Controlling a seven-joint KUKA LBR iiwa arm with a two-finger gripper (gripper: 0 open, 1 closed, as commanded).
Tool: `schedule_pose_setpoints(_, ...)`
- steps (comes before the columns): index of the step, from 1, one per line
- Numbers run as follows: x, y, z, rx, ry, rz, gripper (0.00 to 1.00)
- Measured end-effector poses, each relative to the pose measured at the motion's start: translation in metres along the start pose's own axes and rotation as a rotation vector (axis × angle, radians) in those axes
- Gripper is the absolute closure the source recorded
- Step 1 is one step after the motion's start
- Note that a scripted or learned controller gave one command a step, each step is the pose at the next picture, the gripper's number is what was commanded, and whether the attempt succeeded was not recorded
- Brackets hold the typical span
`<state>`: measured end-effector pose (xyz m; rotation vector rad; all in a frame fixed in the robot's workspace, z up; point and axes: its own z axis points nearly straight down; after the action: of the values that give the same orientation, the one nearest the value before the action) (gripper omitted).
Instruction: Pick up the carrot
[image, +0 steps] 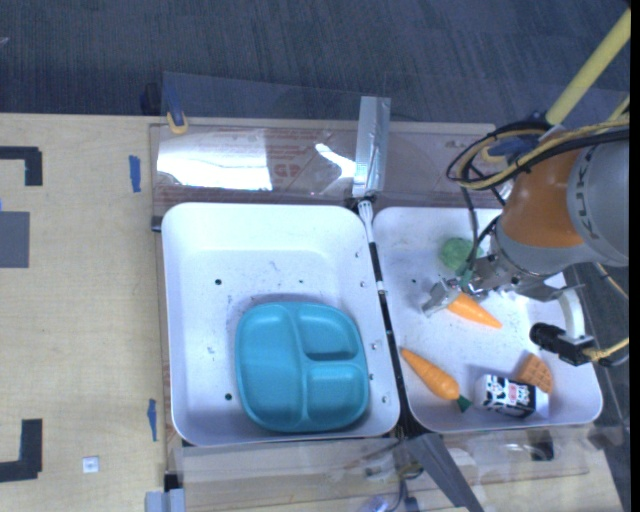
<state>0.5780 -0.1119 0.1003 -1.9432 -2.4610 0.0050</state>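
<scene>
In the right bin (580, 405) we see the arm (560, 205) reaching in from the right, grey with its orange band, cables looped above it. Its gripper (450, 293) sits low near the bin's middle, right at the thick end of an orange carrot (475, 311) that lies slanting toward the near right. The metal fingers (437, 297) seem to touch or straddle that end, but we cannot tell whether they are spread or closed on it. Just beyond the gripper, toward the far side, lies a small green object (457, 251). A second carrot (432, 375) rests nearer to us, close to the divider between the bins, its green stub pointing right. Beside it stands a small black-and-white carton (508, 395), with an orange wedge-shaped piece (538, 372) just beside it on the far right. In the left bin (200, 250) we see a blue sectioned tray (300, 368).
</scene>
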Motion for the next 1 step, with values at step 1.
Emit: schedule_pose_setpoints(1,-0.0010,0.0031,-0.0142,-0.011,-0.004,-0.001,1.00)
